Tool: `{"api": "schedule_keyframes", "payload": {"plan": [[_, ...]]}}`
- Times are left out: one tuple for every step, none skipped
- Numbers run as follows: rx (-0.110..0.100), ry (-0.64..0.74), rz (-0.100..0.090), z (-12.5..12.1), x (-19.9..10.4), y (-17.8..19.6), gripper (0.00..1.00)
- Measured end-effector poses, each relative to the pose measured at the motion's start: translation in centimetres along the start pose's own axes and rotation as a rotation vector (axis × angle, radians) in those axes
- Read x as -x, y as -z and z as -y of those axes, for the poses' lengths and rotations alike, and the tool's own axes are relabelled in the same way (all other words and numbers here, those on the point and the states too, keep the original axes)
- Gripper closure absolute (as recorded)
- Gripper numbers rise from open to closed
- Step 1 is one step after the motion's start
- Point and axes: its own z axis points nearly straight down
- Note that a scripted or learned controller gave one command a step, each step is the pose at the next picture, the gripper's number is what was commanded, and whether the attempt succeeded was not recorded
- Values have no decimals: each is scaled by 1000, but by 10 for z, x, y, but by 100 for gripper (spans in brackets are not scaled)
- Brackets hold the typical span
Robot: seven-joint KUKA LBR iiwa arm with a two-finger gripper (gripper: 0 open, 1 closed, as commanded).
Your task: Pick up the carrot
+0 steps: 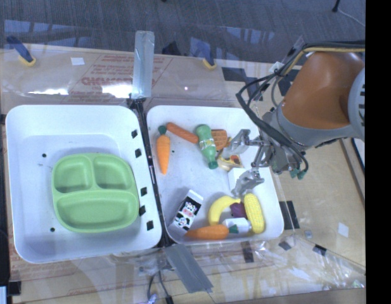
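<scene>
Hovering over the right bin (158,116), we are holding the claw (246,163) wide and empty; the carrot (163,152) is lying by the left wall, so we are wanting a lengthwise, centred approach, clear of the bottle (206,144).

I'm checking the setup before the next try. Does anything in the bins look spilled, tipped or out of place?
Nothing looks spilled or broken. The toy food lies loosely jumbled in the right bin: three carrots, a green bottle on its side, a small carton tilted, a banana, corn. The green tray sits flat in the left bin.
</scene>
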Motion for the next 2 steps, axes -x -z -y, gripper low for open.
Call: {"api": "schedule_keyframes", "payload": {"plan": [[1, 92, 3, -37, -18, -152, 0], [1, 127, 5, -53, 68, -151, 0]]}}
